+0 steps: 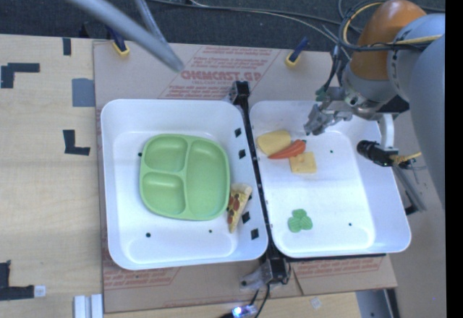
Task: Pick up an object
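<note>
Nearest the camera, in the right-hand white bin [376, 230], a small green broccoli-like toy [299, 221] lies alone toward the near left corner. Left of it, in the other white bin [116, 165], a green plastic divided tray [184, 176] fills the middle, with a small slice-of-pizza toy [237, 207] touching its right edge by the divider. Farther back in the right bin, three pieces cluster by the far left side: a pale yellow square cheese-like block [303, 163], an orange carrot-shaped toy [287, 150] just beyond it, and a yellow rounded piece [273, 142] touching the carrot's left end. The carrot's long axis runs left to right, rising slightly toward the right. The gripper [315, 125] hangs just beyond and to the right of the carrot's right tip, so the likeliest target lies near-left of it; whether its fingers are spread or pressed together cannot be told, and nothing visible sits between them.
</note>
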### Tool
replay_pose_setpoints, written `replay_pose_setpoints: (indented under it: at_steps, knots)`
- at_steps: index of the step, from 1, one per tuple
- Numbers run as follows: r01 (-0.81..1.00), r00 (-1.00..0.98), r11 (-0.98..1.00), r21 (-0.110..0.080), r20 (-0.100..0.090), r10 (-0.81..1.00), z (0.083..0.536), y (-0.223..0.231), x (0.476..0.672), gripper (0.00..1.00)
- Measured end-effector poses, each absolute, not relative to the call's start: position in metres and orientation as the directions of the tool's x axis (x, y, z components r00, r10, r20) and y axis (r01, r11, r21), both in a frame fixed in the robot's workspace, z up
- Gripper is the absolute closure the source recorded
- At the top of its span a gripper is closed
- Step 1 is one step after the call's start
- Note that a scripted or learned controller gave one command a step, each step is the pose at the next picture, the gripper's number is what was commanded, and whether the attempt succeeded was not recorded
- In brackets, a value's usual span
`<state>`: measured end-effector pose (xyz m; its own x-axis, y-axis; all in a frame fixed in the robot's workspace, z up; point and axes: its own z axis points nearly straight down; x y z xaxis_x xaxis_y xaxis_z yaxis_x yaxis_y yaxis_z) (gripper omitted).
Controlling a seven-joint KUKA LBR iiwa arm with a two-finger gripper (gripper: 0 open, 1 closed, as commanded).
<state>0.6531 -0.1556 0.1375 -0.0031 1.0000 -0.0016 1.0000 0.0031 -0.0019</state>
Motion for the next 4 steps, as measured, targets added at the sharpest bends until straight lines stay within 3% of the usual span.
replay_pose_setpoints:
  at_steps: [2,4]
  knots:
    - [1.0,-0.002,0.002,0.004,-0.001,1.0,0.232,-0.16,0.663,1.0]
    - [1.0,-0.006,0.006,-0.001,0.002,1.0,0.245,-0.043,0.657,1.0]
